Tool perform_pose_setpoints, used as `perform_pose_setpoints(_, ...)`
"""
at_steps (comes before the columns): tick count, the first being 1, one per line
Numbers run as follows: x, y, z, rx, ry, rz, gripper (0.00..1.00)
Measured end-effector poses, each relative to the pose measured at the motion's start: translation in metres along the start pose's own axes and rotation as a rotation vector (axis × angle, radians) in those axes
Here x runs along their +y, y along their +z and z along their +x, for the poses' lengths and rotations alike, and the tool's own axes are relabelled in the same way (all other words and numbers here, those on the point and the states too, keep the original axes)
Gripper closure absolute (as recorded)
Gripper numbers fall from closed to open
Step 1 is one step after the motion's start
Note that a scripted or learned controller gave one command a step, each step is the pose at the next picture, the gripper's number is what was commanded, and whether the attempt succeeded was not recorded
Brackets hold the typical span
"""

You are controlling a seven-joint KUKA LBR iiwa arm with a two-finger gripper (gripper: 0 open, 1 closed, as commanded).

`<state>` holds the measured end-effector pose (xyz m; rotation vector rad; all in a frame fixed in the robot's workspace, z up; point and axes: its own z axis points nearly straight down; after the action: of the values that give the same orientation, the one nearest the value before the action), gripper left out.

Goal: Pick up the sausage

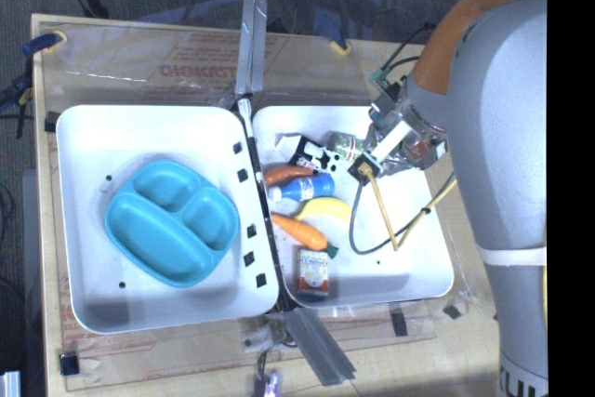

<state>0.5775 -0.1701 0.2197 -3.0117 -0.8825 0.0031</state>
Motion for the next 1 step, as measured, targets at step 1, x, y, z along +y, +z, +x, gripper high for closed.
perform_pose_setpoints(1, 0.0032, 0.0305, 0.0088, -0.004, 0.145, 0.005, 1.00)
